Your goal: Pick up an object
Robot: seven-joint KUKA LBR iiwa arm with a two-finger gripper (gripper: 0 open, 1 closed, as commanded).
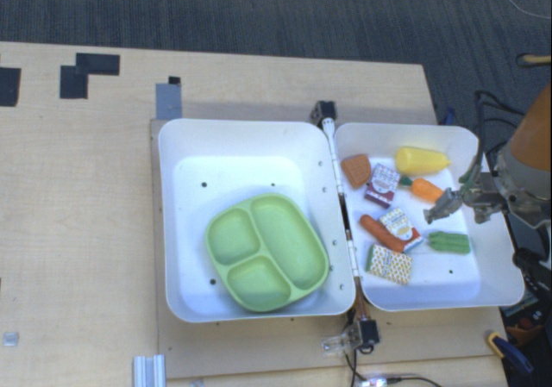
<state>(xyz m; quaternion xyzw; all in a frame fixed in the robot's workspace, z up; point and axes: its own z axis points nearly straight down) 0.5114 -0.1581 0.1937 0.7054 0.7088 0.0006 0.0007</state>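
Hovering low over the right bin [466, 286] with the end effector [454, 203] spread and grasping nothing, just above the green toy [448, 243] and beside the orange carrot [425, 190], likely to nudge either aside and clench on air.

You see two white bins on a pale wood bench [86, 204]. The left bin [185, 161] carries a light green divided plate [267, 252]. In the right bin [466, 286] you find a yellow piece [421, 159] near the far edge, an orange carrot-like piece [426, 190], a brown piece [355, 170], a red sausage shape [380, 233], a dark green piece [448, 243], and a speckled yellow-green packet [390, 264] toward the near edge. The arm [530, 148] shows grey and orange.
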